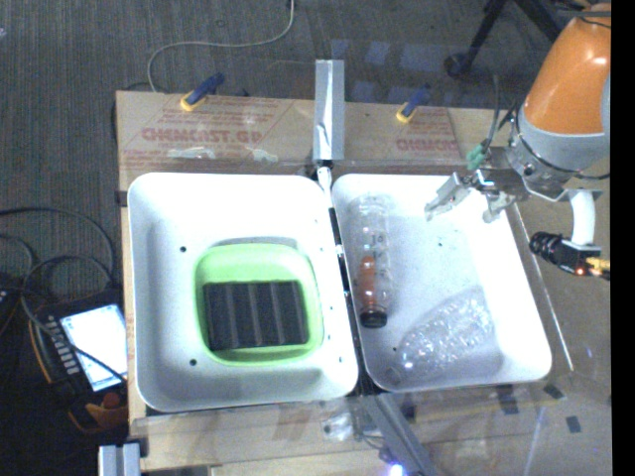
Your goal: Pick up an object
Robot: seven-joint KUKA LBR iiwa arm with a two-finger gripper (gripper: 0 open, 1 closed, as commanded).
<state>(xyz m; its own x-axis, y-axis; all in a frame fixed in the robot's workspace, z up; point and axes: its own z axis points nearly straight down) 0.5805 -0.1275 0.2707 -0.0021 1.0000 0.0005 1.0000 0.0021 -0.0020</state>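
Nearest the front edge of the right bin (526, 266) lies a crumpled clear plastic bag (446, 330): light, soft, slippery, likely to slide off a pinch. Beyond it, along the bin's left wall, lies a clear bottle (371, 261), stiffer, light and prone to rolling; I judge its middle the best hold. At the far right corner, my fingers (466, 194) hang apart, holding nothing.
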